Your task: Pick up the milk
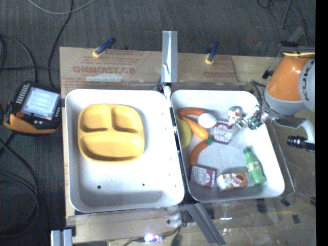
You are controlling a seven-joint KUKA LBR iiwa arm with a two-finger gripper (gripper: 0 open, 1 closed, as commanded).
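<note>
Overhead: two white bins [123, 201] on cardboard-topped bench [128, 65], dark carpet around; tool [251, 119] state unclear.

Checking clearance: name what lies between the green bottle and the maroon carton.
In the camera view, a white-and-orange carton lies between the green bottle and the maroon carton.

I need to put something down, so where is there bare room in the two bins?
The left bin is bare along its front, below the yellow tray. The right bin is crowded: carrots, egg, cartons and green bottle, with the claw at its back. One small patch lies mid-bin.
</note>
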